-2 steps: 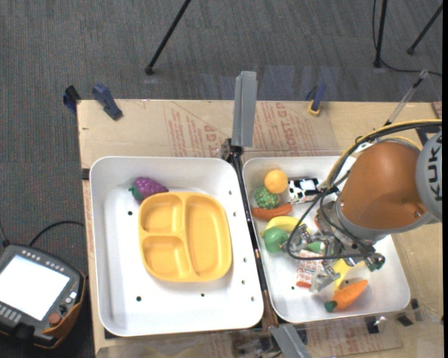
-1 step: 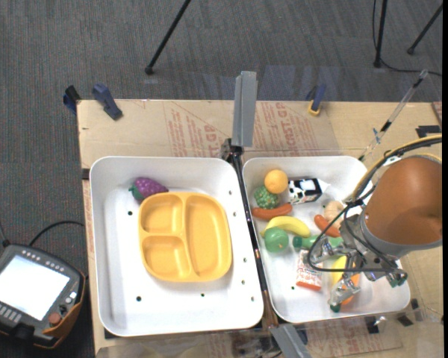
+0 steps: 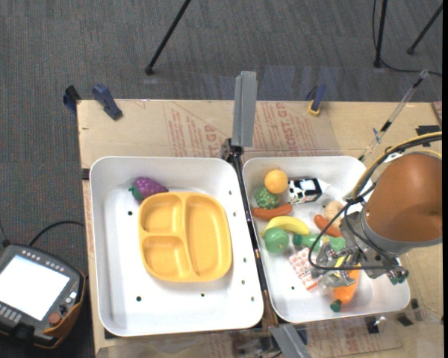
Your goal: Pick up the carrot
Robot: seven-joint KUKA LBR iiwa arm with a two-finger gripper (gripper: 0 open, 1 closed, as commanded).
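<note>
Arm [image 3: 407,200] comes in from the right edge of the frame, orange band over the right bin [image 3: 284,308]. Gripper [image 3: 336,263] sits low in the lower right part of that bin, right above the carrot [image 3: 344,293]. Can't tell whether the fingers are open or closed; wrist hardware and cabling cover them. Carrot is at the bottom right of the right bin, orange body with a green tip pointing to the lower left, partly hidden under the gripper. Can't tell if there's contact.

Rest of the right bin: orange ball [image 3: 275,180] near the top, green leafy piece [image 3: 265,198] just under it, black-and-white carton [image 3: 305,191] beside the ball, a reddish sausage-like piece [image 3: 271,212], banana [image 3: 287,224], green pepper-like piece [image 3: 276,240] below the banana. Another orange piece [image 3: 326,225] lies just left of the arm.

Left bin [image 3: 108,274]: yellow divided plate [image 3: 185,237] in the middle, purple grapes [image 3: 148,187] touching its upper left corner.

Desk [image 3: 164,129] is cardboard-topped. Teach pendant [image 3: 31,293] on the floor at the lower left of the frame.
</note>
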